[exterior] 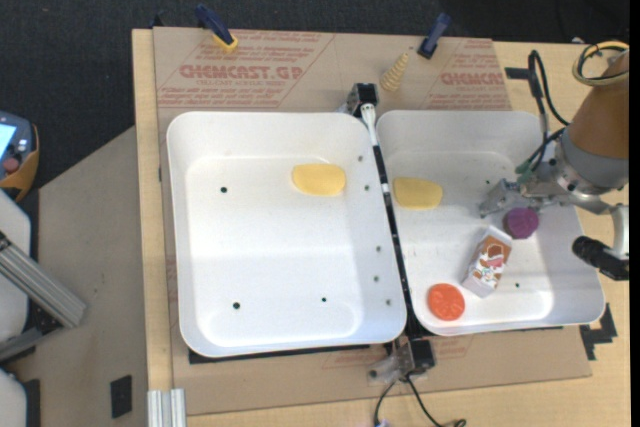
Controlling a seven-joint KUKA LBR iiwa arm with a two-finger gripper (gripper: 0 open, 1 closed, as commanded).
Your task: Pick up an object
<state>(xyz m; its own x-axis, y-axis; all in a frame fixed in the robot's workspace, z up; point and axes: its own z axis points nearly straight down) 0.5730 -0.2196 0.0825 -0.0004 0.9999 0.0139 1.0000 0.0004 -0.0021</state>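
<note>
The right bin (470, 130) holds a yellow oval piece (416, 193) by its left wall, a purple ball-like object (522, 222), a small white and red carton (488, 263) lying tilted, and an orange-red disc (446, 301) near the front. A second yellow oval (318, 179) lies in the left bin (250, 315). My gripper (517, 196) hangs low over the right side of the right bin, just above and touching the edge of the purple object. The wrist hides how the purple object sits against the gripper.
The grey arm with its orange band (600, 125) comes in from the right over the right bin's rim. A black divider strip (385, 215) runs between the bins. Clamps (215, 27) and a spring (396, 71) sit on the cardboard behind the bins.
</note>
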